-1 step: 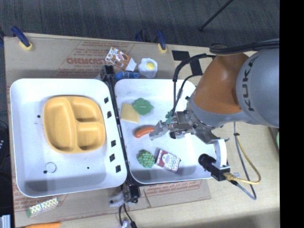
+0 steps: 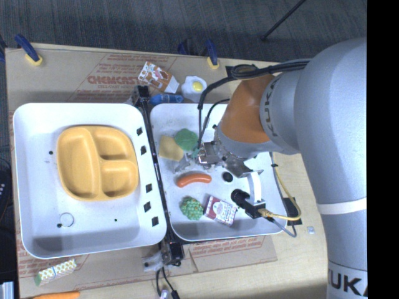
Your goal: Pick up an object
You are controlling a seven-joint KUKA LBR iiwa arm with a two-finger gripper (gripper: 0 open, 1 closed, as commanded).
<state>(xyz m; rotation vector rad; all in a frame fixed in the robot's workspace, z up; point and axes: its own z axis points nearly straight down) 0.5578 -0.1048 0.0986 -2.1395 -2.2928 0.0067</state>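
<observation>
My gripper (image 2: 194, 157) reaches down into the right bin (image 2: 262, 226), just below a green leafy toy (image 2: 186, 138) and right of a pale yellow piece (image 2: 169, 147). An orange-red sausage (image 2: 194, 179) lies directly under the gripper's tip. Nearer the front of the bin sit a green knobbly ball (image 2: 192, 208) and a red-and-white packet (image 2: 221, 210). The arm's orange band (image 2: 246, 114) and grey wrist cover the bin's right half.
The left bin (image 2: 31, 167) holds a yellow divided tray (image 2: 98, 162). Behind the bins lie a small printed carton (image 2: 153, 75), a blue item (image 2: 166, 98) and a yellow-and-white toy (image 2: 195, 86). Blue clamps (image 2: 28, 48) grip the bench's back edge.
</observation>
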